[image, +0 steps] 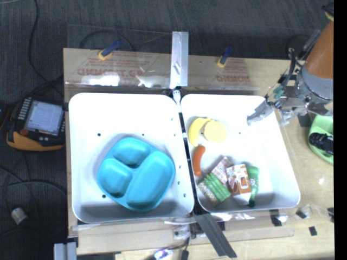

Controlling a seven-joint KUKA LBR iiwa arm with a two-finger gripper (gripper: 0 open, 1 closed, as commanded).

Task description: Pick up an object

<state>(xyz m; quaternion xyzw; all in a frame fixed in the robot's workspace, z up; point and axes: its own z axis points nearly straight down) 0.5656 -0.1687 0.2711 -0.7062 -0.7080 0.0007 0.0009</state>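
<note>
The claw (265, 110) hung at the right bin's (282, 150) upper right edge; whether it was apart, I cannot tell. The orange carrot (198, 160) looked stiff and light, best gripped mid-length.

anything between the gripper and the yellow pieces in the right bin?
No. In the camera view, only bare white floor of the right bin separates the two-finger gripper from the yellow round plastic pieces.

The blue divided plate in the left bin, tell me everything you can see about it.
The blue divided plate of smooth plastic has three shallow compartments: one at the top, one at lower left, and a larger one on the right. It has rounded corners and a raised rim. It lies face up, turned at an angle, on the floor of the left white bin, toward its front, with nothing in it.
</note>
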